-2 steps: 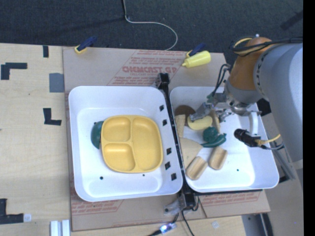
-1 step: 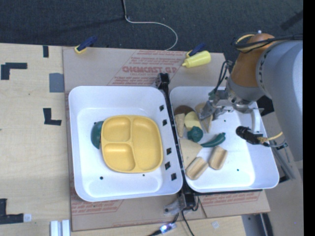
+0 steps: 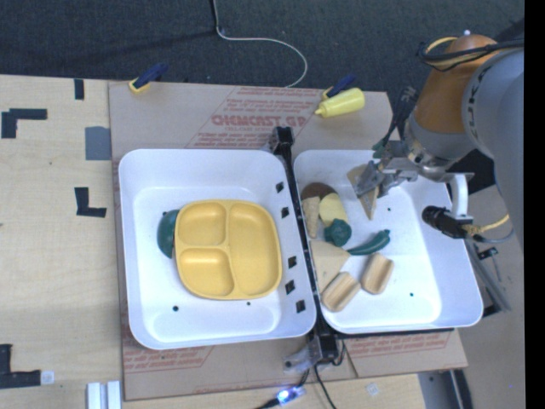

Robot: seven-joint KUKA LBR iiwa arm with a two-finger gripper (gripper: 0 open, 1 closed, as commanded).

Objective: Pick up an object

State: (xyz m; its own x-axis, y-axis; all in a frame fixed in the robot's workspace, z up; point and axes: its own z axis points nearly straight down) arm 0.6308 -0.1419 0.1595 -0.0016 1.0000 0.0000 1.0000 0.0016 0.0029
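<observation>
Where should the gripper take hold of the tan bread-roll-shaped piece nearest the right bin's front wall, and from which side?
Grip the lower tan bread-roll-shaped piece across its narrow middle, coming straight down from above. It lies flat and elongated, slanting toward the second tan roll beside it, so set the fingers across its short width. The right white bin wall sits close on its lower left, so a side approach looks cramped.

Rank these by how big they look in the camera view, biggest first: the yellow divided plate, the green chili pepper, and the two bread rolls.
1. Yellow divided plate, by far the largest.
2. Two bread rolls: they look alike in size, so I won't rank one above the other.
3. Green chili pepper: about as long as a roll but much thinner.
</observation>
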